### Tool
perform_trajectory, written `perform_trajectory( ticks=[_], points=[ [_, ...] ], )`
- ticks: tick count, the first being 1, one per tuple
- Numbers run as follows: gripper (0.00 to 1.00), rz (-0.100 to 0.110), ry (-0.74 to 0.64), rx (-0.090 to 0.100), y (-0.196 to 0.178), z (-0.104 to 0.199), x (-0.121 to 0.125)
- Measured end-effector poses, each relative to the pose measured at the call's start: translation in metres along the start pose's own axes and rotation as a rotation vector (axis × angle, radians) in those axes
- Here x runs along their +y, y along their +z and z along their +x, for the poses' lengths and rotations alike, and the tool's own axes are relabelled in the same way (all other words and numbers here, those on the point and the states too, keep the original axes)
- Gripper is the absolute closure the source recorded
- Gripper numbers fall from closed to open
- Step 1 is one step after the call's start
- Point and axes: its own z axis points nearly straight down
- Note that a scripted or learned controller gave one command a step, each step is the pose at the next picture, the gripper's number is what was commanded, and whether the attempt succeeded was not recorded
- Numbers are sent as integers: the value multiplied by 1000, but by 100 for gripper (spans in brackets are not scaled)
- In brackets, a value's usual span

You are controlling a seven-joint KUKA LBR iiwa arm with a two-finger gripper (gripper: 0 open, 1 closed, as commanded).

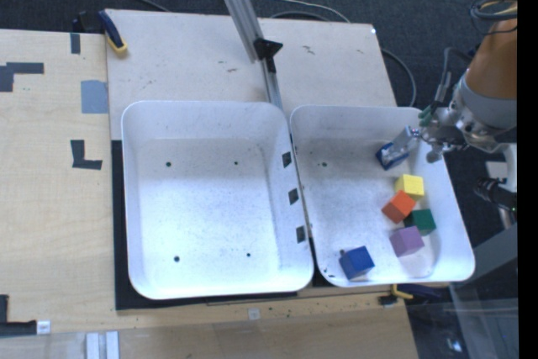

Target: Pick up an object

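Progress: no object lifted yet. Hand (409,139) hangs low over the right bin (336,130) near its far right corner; finger state cannot be told. Yellow cube (413,185), orange cube (399,206) and blue cube (356,261) apparently rest on the bin floor.

Blocks (408,214) crowd right bin (336,181) right side; middle open.

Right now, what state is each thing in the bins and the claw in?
claw: low over the right bin's upper right part, apart from the blocks; grip state unclear
yellow block: loose on the bin floor
orange block: loose, tilted
green block: loose
purple block: loose
blue block: loose, near the front wall
right bin: holds all five blocks
left bin: sits beside it
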Motion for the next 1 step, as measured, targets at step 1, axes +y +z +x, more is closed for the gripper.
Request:
perform_trajectory(
  ticks=[1],
  points=[
    [0, 0, 2, -2, 112, -20, 77]
  ],
)
